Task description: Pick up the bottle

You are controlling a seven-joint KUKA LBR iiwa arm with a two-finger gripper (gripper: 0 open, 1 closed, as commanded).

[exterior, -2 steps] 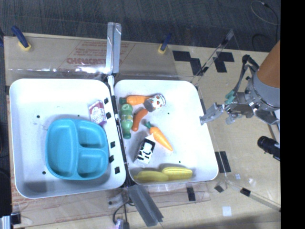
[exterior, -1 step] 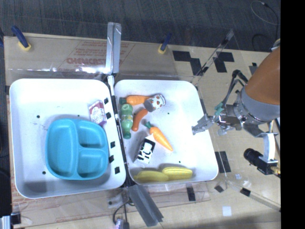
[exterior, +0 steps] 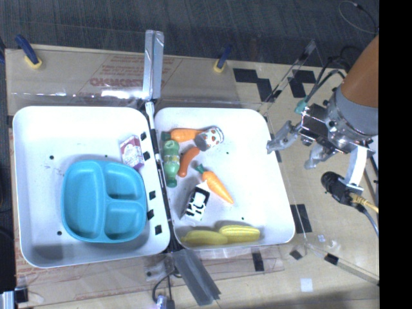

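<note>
Bottle (exterior: 170, 161) (taken to be the green, lumpy-sided item): lies on its side in the right bin, hard against that bin's left wall, long axis running up and down the frame.

Table (exterior: 77, 66): brown board, carries both bins.

Left bin (exterior: 32, 172): holds a blue divided plate (exterior: 103, 201) at lower centre and a small purple-and-white packet (exterior: 131, 152) near its right wall.

Right bin (exterior: 257, 172): crowded on its left half.

Arm (exterior: 357, 102): enters at right of frame, over the table and outside the right bin.

Tool (exterior: 295, 152): just past the right bin's right rim, well apart from the bottle. Fingers look spread wide, nothing between them.

Yellow pieces (exterior: 222, 235): along the right bin's lower wall.

Carrot (exterior: 217, 185): centre of the right bin. A second orange piece (exterior: 187, 160) lies just beside the bottle on its right, and a third (exterior: 185, 135) sits above it.

Black-and-white carton (exterior: 198, 203): below the bottle, near it.

Handling, as judgement: probably light, rigid plastic, smooth enough to slip or roll. Best hold is across the narrow body at mid-length, fingers closing left to right. The wall on one side and the orange piece on the other leave little finger room, so a miss or a double pick is a risk.
</note>
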